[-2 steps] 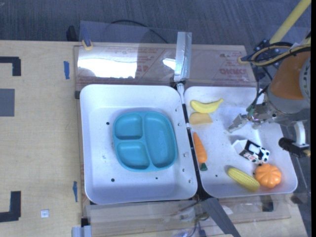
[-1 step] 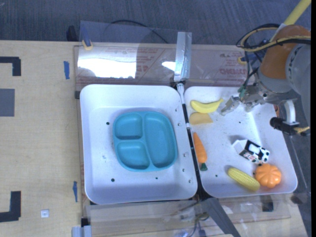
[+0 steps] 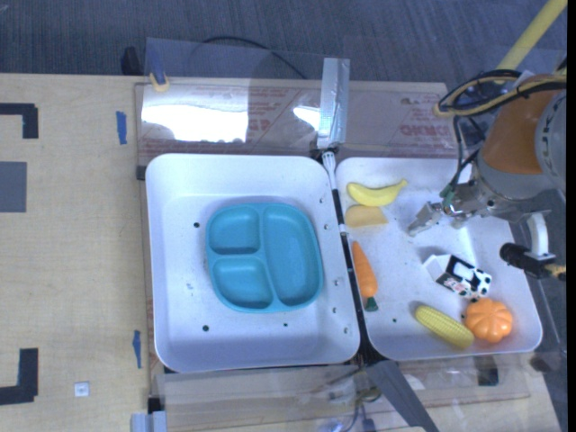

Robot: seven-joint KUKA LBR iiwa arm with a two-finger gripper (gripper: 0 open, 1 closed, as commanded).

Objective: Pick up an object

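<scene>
Objects lie in the right bin (image 3: 531, 336): banana (image 3: 376, 192), carrot (image 3: 364, 271), corn (image 3: 443, 324), orange pumpkin (image 3: 489, 319), toy cow (image 3: 464, 278). Above them hovers the claw (image 3: 430, 217), fingers apart, gripping nothing.

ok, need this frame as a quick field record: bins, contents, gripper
left bin: blue divided plate
right bin: banana, yellow wedge, carrot, corn cob, orange pumpkin, black-and-white cow toy
gripper: above right bin, upper middle, nothing between its fingers
gripper state: cannot tell
nearest items: banana, yellow wedge
</scene>
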